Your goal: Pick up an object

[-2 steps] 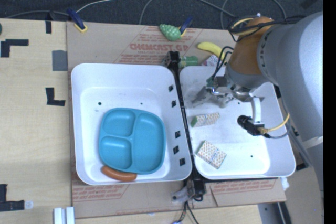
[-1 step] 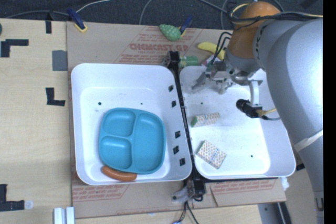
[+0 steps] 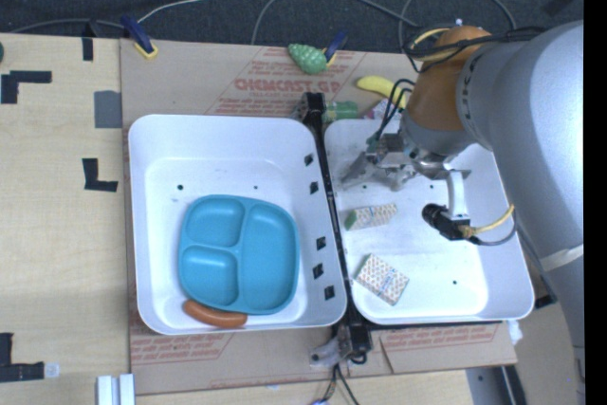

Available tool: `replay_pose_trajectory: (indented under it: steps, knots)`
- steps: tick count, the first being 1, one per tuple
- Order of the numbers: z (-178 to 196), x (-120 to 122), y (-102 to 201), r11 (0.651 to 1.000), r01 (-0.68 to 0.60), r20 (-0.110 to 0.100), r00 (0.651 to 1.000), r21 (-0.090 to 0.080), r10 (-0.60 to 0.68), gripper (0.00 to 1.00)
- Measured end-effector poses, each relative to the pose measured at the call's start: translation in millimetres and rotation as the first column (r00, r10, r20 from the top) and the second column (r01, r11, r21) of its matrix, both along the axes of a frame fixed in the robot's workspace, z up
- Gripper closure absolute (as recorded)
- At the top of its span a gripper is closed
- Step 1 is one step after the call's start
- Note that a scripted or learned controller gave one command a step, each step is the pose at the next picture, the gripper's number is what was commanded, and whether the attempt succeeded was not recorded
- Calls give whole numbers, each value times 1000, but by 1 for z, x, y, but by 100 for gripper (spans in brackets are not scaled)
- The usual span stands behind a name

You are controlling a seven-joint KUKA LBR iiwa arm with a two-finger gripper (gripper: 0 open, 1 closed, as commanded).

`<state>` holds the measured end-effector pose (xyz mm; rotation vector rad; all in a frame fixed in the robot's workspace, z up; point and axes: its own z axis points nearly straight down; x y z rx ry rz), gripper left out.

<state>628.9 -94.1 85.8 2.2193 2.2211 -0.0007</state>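
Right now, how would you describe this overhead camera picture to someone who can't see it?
A grey robot arm reaches from the right over the right white bin, its pincer low above two small packets. The left bin holds a blue divided plate and a toy sausage.

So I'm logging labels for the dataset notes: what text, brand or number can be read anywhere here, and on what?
"CHEMCAST" in red print, on the brown cardboard sheet under the two white bins; the letters after it are too blurred to read.
Red print along the cardboard's front edge: too small to read.
Patterned small packet in the right bin: no legible text.
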Motion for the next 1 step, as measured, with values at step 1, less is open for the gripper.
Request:
replay_pose_trajectory:
  steps: [1]
  knots:
    - [0,32,-6,1000,-1,1,1000,1,1,0]
